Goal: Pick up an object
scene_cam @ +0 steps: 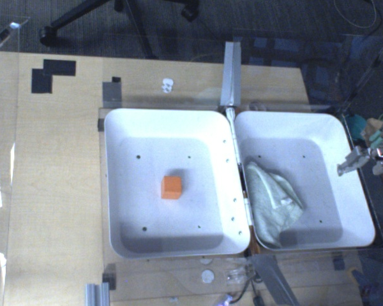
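Camera view: small orange cube (172, 187) mid left white bin (121, 171); crumpled grey cloth (273, 199) in right white bin (345, 190). Gripper (370, 153) at right rim, fingers' state indiscernible.

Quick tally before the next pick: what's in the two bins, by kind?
Orange block: 1, in the left bin
Grey-white crumpled cloth: 1, in the right bin, against its left wall
Total: 2

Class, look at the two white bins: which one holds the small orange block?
The left bin holds the orange block, near its middle. The right bin holds a crumpled grey cloth instead.
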You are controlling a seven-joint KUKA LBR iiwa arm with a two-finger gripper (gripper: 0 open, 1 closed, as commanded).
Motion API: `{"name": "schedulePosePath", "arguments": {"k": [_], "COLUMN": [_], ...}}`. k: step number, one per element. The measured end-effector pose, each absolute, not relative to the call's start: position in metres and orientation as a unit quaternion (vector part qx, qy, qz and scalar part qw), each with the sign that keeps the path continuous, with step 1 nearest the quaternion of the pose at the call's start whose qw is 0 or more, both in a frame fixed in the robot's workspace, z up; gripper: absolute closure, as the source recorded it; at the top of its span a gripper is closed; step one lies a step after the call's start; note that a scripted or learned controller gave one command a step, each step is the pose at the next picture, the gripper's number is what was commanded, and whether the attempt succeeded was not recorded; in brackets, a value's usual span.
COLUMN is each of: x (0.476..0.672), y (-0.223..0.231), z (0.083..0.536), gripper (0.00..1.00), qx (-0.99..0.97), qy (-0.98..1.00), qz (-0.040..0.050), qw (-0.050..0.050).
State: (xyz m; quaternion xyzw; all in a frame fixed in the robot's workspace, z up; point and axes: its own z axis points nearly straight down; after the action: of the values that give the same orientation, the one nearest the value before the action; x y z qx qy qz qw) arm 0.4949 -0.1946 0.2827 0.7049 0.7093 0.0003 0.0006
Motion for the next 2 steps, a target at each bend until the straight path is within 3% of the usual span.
{"name": "schedulePosePath", "arguments": {"k": [1, 2], "x": [0.529, 0.490], "y": [-0.157, -0.152], "z": [0.170, 0.275], "gripper": [0.00, 0.00], "qx": [0.718, 0.733], "qy": [0.696, 0.681], "qz": [-0.0004, 0.0013], "qw": [-0.001, 0.002]}}
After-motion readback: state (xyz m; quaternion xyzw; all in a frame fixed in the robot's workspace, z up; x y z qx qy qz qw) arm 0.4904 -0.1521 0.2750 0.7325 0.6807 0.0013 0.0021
